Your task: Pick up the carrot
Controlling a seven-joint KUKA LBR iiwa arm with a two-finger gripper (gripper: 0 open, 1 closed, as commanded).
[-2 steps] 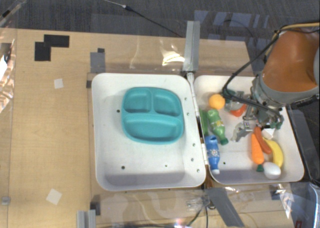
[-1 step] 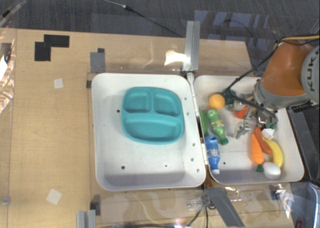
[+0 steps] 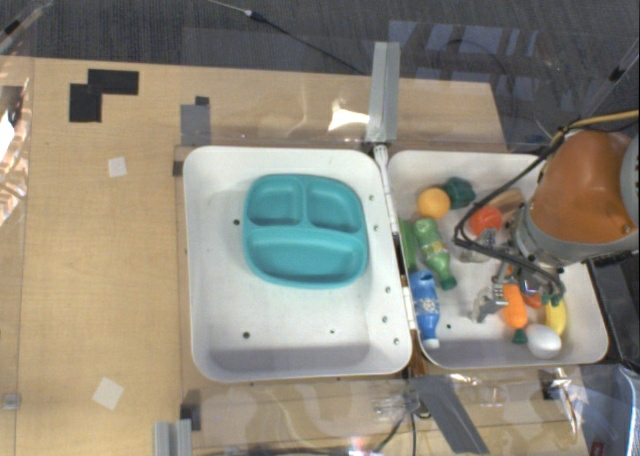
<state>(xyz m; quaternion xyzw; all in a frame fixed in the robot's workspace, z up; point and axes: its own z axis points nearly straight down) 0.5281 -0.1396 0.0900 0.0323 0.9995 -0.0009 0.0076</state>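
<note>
I see the gripper point(image 3: 503, 296) low in the right bin point(image 3: 590, 349), right at the carrot point(image 3: 514, 310), which lies near the bin's front beside a white egg point(image 3: 544, 340). I cannot tell the jaws' state.

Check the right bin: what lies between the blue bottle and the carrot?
In the camera view, between the blue bottle and the carrot lies bare white bin floor, then the gripper beside the carrot.
</note>
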